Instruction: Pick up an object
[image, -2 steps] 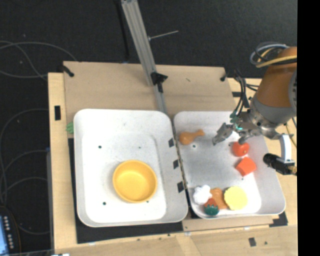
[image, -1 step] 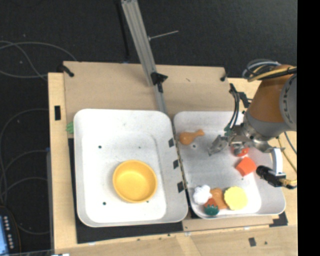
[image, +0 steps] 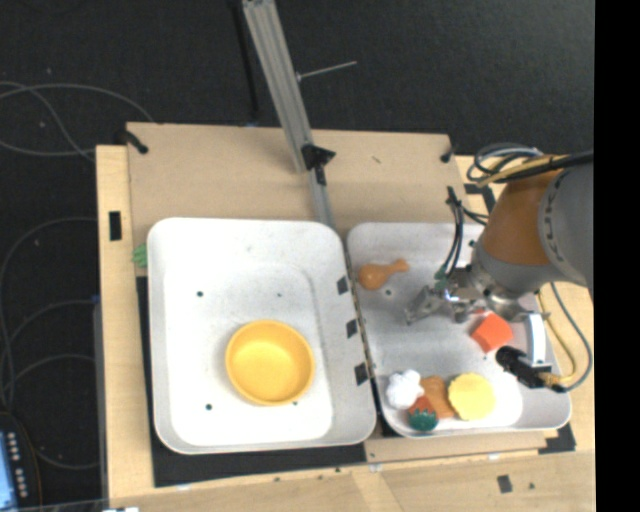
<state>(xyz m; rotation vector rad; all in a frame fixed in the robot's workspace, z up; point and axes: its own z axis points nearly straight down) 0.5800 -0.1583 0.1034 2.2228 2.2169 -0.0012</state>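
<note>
My gripper (image: 420, 308) hangs low over the middle of the right bin (image: 400, 240), reaching in from the right under the grey and orange wrist. An orange drumstick-shaped toy (image: 383, 272) lies just up and left of it, apart from it. A red-orange block (image: 490, 332) sits close to the gripper's right side, below the wrist. Along the bin's near edge lie a white lumpy object (image: 403, 388), a brown piece (image: 434, 389), a yellow round object (image: 471, 396) and a small green and red item (image: 423, 420). Nothing shows in the gripper's grasp.
The left bin (image: 200, 260) holds a yellow bowl (image: 269, 361) near its front. A slanted metal pole (image: 290, 100) rises behind the bins, and cables (image: 560, 360) trail at the right bin's right side.
</note>
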